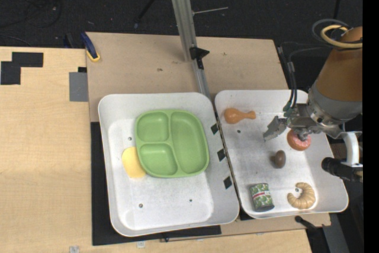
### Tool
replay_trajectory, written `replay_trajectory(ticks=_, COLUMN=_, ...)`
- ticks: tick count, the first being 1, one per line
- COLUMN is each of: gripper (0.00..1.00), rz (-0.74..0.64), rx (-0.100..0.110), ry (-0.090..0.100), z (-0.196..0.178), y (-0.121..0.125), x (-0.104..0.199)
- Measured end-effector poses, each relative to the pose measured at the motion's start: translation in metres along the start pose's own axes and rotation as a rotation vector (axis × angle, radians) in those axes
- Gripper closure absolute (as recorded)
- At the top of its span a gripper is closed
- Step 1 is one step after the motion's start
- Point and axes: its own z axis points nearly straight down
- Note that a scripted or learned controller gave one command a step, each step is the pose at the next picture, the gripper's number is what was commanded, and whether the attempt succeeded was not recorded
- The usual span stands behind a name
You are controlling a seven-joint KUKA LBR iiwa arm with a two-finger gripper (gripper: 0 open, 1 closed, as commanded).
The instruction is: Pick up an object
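The right bin (249,145) holds several small objects. An orange drumstick-shaped toy (238,116) lies at its back left. A small brown lump (278,158) sits mid-bin, with a green can (261,196) and a tan croissant (302,195) near the front. A red-and-pink doughnut (299,140) lies at the right side. My gripper (291,131) hangs right over that doughnut, open. One grey finger (273,127) stands to the doughnut's left, and the wrist partly hides the other side. Nothing is lifted.
The left bin (160,204) bears a green divided plate (172,143), with a yellow object (132,163) tucked at the plate's left edge. An upright metal post (185,21) rises behind the bins. The arm's body (340,77) covers the right bin's far right corner.
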Motion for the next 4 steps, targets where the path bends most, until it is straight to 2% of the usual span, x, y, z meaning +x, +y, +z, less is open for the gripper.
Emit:
replay_trajectory(ticks=1, gripper=0.00, rz=0.001, rx=0.005, ry=0.000, z=0.045, y=0.004, x=-0.002)
replay_trajectory(ticks=2, gripper=0.00, rz=0.003, rx=-0.015, ry=-0.011, z=0.089, y=0.007, x=0.004)
replay_trajectory(ticks=3, gripper=0.00, rz=0.002, rx=-0.008, ry=-0.003, z=0.116, y=0.008, x=0.004)
replay_trajectory(ticks=4, gripper=1.00, rz=0.007, rx=-0.006, ry=-0.006, z=0.107, y=0.007, x=0.001)
